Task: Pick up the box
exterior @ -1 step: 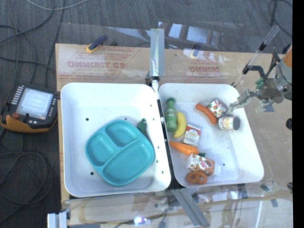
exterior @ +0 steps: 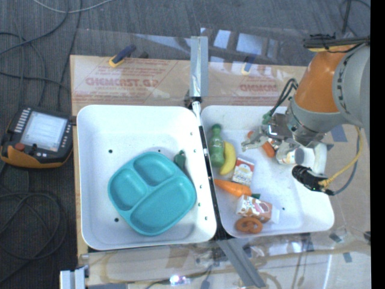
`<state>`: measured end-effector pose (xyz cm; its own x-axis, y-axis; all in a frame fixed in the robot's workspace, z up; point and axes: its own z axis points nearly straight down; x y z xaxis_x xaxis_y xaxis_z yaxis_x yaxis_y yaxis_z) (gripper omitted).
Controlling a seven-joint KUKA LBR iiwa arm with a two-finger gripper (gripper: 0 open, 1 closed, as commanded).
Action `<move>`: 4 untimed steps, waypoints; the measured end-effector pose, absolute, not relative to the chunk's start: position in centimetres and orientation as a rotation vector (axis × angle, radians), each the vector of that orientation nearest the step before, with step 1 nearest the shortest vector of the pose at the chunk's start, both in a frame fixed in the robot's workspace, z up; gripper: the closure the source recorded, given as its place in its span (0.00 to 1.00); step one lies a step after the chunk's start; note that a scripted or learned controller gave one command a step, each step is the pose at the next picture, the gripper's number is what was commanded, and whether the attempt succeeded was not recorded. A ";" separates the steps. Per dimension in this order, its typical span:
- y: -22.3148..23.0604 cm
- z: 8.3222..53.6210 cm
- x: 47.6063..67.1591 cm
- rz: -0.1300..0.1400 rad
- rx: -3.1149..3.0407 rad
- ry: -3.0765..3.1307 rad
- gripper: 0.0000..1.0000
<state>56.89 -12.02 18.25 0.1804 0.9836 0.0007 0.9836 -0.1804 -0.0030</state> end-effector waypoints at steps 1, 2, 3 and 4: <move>-10.1 11.5 58.8 0.009 -2.500 -1.899 0.00; -14.2 8.9 59.0 -0.005 -2.502 -1.909 0.00; -12.0 12.6 58.7 0.005 -2.646 -1.687 0.00; -17.1 8.9 55.9 -0.010 -2.570 -1.816 0.00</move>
